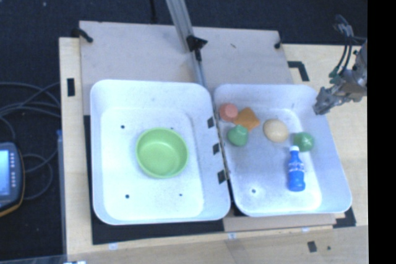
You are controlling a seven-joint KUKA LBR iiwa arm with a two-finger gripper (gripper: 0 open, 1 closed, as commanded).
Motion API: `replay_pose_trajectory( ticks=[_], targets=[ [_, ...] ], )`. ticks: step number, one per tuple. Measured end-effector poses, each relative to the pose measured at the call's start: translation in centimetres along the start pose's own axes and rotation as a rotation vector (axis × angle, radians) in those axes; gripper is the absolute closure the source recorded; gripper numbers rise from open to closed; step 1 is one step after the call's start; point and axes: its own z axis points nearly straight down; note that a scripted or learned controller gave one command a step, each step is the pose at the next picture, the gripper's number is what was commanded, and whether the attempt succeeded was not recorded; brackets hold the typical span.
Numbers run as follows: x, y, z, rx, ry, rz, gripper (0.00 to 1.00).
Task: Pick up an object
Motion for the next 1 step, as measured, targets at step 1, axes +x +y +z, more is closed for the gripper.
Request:
replay_pose_trajectory(
  ticks=[1],
  targets=[
    [4.44,0.04,-0.18,0.004,0.002,-0.003,1.00]
  ],
)
